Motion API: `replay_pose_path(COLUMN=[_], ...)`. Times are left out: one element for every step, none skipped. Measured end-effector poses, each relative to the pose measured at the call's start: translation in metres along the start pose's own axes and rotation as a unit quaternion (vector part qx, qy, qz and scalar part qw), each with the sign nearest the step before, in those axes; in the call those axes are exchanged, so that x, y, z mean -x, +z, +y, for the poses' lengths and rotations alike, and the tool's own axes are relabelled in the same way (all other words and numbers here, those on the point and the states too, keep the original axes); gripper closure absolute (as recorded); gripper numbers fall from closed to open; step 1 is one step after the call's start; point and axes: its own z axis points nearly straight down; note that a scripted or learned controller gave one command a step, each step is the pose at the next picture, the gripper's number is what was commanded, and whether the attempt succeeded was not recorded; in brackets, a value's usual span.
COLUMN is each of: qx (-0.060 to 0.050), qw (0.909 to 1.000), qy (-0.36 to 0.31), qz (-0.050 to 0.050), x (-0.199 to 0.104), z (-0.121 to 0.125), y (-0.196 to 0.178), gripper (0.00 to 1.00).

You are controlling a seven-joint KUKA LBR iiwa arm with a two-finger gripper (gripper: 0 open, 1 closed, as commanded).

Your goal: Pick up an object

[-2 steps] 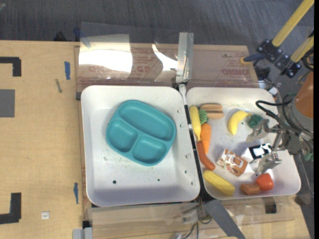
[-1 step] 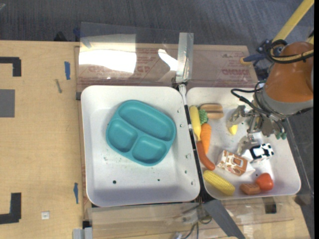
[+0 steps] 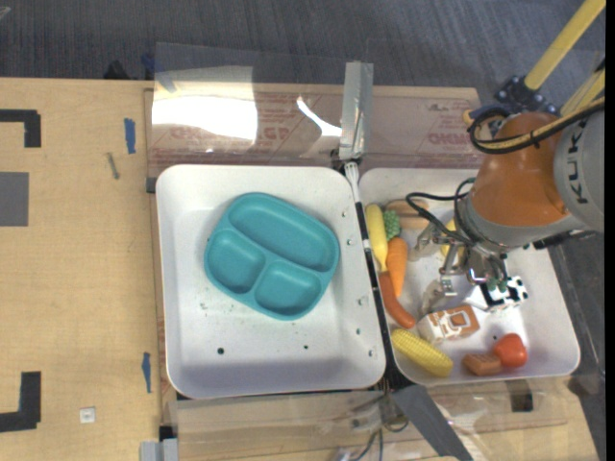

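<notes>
The grey arm with its orange band (image 3: 514, 185) reaches in from the right over the right-hand shallow white bin (image 3: 557, 301). Its tool (image 3: 459, 281) hangs low inside that bin, just above a small white-and-orange boxy item (image 3: 450, 325); whether the tool is apart or together cannot be told. Along the bin's left wall lie a yellow banana (image 3: 376, 233), a green piece (image 3: 392, 225) and an orange carrot (image 3: 394, 286). A yellow corn cob (image 3: 421, 351), a brown sausage (image 3: 480, 363) and a red tomato (image 3: 511, 350) sit near the front edge. The left white bin (image 3: 183, 305) holds a teal plastic divided plate (image 3: 272, 254).
</notes>
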Motion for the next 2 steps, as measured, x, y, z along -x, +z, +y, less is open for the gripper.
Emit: replay_pose_path(qx=[0.001,0.002], qw=[0.9967,0.9953], qy=[0.081,0.091], qz=[0.004,0.034], x=[0.043,0.077], z=[-0.003,-0.031], y=[0.001,-0.028], gripper=[0.0,0.0])
